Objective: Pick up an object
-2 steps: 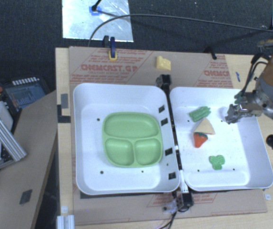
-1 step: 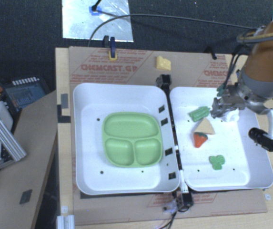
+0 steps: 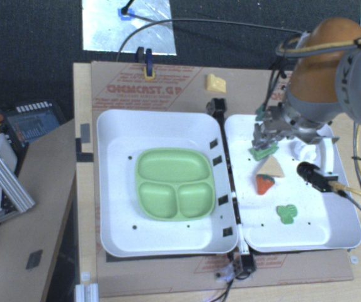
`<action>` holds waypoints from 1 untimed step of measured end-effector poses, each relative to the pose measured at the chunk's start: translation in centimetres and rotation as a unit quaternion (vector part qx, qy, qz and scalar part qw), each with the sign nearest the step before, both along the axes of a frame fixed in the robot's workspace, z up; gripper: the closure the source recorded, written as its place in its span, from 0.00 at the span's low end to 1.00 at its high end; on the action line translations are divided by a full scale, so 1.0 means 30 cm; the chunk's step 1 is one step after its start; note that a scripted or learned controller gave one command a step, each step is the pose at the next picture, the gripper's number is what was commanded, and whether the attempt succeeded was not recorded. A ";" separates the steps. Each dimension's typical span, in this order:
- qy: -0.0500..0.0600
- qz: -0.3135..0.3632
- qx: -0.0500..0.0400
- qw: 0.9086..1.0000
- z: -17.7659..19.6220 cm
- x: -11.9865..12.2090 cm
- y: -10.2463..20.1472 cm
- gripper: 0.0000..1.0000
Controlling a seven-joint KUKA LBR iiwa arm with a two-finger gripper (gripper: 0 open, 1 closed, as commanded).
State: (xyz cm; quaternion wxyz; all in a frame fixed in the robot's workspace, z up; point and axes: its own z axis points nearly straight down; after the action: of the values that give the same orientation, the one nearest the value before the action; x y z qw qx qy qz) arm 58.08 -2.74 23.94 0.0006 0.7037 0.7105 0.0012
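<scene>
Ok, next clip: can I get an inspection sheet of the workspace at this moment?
Surface: left bin and right bin side by side on cardboard.
Job's things: in the right bin, green piece, tan wedge, strawberry, broccoli, white piece.
Clutter: green plate in the left bin; yellow block on the cardboard.
Gripper: gripper low over the green piece.
Cables: black cable arcing behind the bins.
Surroundings: foil sheet behind, grey device at left.

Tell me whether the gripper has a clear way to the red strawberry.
Probably yes: the strawberry lies uncovered in the right bin, near the gripper. The beige wedge beside it may crowd a grasp.
</scene>
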 end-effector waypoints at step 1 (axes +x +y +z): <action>0.000 0.000 0.000 1.000 -0.029 0.046 0.182 1.00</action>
State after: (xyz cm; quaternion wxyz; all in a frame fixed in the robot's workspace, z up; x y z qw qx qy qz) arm 59.45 2.72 23.06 0.0006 0.7036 0.7106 0.0015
